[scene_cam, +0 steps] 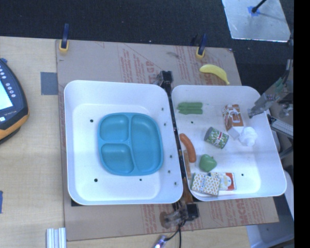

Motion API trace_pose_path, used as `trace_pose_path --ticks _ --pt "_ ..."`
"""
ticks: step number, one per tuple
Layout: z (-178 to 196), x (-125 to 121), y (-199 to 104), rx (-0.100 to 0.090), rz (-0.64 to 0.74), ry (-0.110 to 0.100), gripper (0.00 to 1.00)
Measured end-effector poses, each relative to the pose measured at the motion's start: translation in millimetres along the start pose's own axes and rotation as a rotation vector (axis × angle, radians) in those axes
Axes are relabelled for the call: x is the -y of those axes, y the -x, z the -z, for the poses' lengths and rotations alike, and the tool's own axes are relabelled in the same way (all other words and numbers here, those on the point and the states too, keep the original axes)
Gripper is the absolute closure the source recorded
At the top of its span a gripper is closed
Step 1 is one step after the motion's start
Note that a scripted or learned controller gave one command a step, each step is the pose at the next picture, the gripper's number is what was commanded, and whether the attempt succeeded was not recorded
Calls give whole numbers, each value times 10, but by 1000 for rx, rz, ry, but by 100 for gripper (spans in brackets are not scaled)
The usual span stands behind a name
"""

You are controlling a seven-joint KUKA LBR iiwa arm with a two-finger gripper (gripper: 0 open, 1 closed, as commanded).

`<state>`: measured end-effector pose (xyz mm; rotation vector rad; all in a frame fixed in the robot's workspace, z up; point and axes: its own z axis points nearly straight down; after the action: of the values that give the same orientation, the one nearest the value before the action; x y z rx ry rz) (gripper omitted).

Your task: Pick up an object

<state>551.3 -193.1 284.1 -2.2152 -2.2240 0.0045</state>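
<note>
A black-and-orange handheld pendant [5, 103] lies at nine o'clock on the table [31, 190]. The left bin [75, 138] holds a blue divided plate [130, 143]. A banana [214, 72] sits outside, at twelve o'clock of the right bin [266, 177]. Inside that bin, left to right: a sausage [188, 147] by the nine o'clock wall, a green bean pod [190, 108] at eleven, a green pepper [207, 163], a small box [212, 183] at six, a green can [216, 138] at centre, a red-and-white carton [232, 116], and a white crumpled object [247, 136]. The pincer [258, 108] sits at the bin's two o'clock rim; I cannot tell how far open it is or whether it holds anything.
</note>
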Motion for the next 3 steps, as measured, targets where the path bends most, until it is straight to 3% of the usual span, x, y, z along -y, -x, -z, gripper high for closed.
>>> trace_pose_path --ticks 1,2,3 --pt "-1314 -549 91 0 3 -3 0" --pt "-1929 -830 168 2 4 -1 0" --pt "-1816 -838 174 3 7 2 100"
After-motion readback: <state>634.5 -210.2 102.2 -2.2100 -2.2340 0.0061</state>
